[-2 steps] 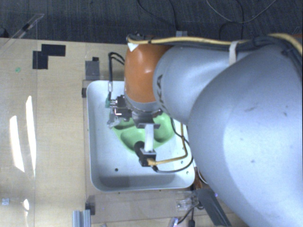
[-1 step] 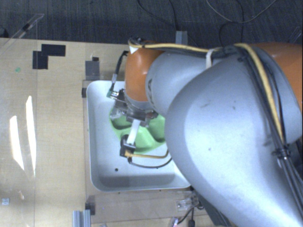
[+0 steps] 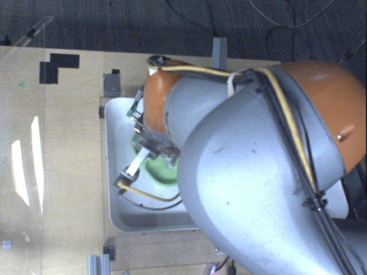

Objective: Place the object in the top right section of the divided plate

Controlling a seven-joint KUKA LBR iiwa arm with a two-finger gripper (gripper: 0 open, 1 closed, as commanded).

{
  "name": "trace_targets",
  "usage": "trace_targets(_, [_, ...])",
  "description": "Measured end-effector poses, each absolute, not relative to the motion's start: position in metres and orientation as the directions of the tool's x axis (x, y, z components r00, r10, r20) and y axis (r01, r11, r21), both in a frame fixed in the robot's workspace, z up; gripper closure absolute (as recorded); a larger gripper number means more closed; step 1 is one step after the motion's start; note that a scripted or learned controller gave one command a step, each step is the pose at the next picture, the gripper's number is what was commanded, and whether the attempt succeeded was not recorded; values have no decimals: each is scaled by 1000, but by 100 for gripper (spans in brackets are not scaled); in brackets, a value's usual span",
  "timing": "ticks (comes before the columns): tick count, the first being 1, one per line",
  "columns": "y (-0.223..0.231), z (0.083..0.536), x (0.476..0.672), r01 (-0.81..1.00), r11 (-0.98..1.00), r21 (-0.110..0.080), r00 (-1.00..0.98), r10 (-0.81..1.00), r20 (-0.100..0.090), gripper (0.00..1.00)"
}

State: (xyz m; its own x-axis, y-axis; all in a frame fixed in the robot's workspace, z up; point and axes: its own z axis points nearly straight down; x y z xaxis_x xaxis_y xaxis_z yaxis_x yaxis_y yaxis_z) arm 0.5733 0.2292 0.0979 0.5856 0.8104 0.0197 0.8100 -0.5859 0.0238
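Since the wrist [image 3: 153, 132] sits squarely over the gripper [image 3: 152, 149] from this high slant, I cannot tell whether the gripper is wide, narrow or closed on anything. The object's place cannot be read either. It may be in the grip or lying beneath it on the plate; that is a guess from the pose.

Below the wrist: a crescent of the green divided plate [image 3: 163, 172], lying on the floor of the white bin [image 3: 123, 213]. Only its near-left edge is visible. No divider ridges can be made out, so the top right section cannot be picked out.

Pose: the wrist points down into the bin, directly above the plate, with the orange band [image 3: 156, 95] just behind it. Judged reason: a straight-down approach for setting something into a plate compartment, or for letting it go there. How high above the plate it is cannot be gauged.

Outward: the arm [image 3: 258, 176] reaches in from the right, its grey bulk very close to the lens. It covers the bin's right half and everything on the bench [image 3: 57, 165] beyond. The bin's left wall and near-left corner are bare white. Glare streaks cross the bench on the left.
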Motion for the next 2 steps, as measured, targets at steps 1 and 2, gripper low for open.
trace_targets(1, [235, 164, 548, 972, -237, 2, 237, 972, 3, 0])
trace_targets(2, [237, 91, 506, 773, -634, 7, 634, 773, 16, 0])
